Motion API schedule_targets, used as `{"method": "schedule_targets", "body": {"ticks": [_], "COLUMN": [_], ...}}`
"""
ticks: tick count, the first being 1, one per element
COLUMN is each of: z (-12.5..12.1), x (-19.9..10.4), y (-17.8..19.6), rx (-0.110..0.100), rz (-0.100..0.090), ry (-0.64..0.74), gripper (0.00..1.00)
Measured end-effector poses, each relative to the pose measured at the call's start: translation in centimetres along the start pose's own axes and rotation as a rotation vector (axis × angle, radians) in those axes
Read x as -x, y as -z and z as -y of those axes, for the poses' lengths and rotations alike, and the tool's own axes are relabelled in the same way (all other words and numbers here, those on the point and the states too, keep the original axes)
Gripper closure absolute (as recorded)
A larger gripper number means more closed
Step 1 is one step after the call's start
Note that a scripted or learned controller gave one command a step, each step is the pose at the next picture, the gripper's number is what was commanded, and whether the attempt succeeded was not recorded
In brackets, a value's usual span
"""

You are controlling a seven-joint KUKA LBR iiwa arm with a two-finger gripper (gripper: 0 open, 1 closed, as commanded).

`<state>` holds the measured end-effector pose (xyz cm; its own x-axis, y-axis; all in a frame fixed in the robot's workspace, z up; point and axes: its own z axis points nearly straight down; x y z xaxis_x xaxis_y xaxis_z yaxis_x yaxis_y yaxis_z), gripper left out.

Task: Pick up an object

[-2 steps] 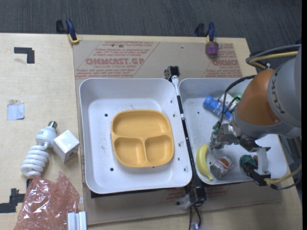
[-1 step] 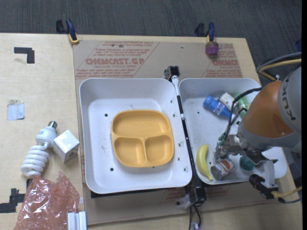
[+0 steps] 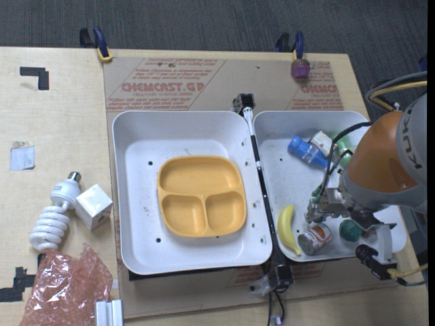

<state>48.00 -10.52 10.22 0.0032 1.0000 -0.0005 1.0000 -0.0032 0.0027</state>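
In the right bin (image 3: pixel 272 131) lie a yellow banana (image 3: pixel 287 228), a small tin can (image 3: pixel 315 239) on its side, a blue packet (image 3: pixel 306 151) with a white piece (image 3: pixel 320 141) beside it, and a dark green round thing (image 3: pixel 351 231). My gripper (image 3: pixel 318 211) hangs low over the front of this bin, just above the can and to the right of the banana. The arm's orange band (image 3: pixel 380 158) covers the bin's right part. Nothing shows held in the gripper.
The left bin (image 3: pixel 129 182) holds a yellow divided plate (image 3: pixel 202 195). On the bench to the left lie a spiral light bulb (image 3: pixel 53 219), a white cube (image 3: pixel 94 206) and crumpled pink wrap (image 3: pixel 64 294). A purple thing (image 3: pixel 300 67) sits at the back.
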Motion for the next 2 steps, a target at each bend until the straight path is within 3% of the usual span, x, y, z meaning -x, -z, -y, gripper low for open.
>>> {"method": "schedule_targets", "body": {"ticks": [1,2], "z": [-4.05,-4.04], "x": [-6.7,-6.69], "y": [9.02,9.02], "rx": [-0.001,-0.001], "rz": [0.001,0.001], "ry": [0.006,0.005], "gripper": [1.0,0.0]}}
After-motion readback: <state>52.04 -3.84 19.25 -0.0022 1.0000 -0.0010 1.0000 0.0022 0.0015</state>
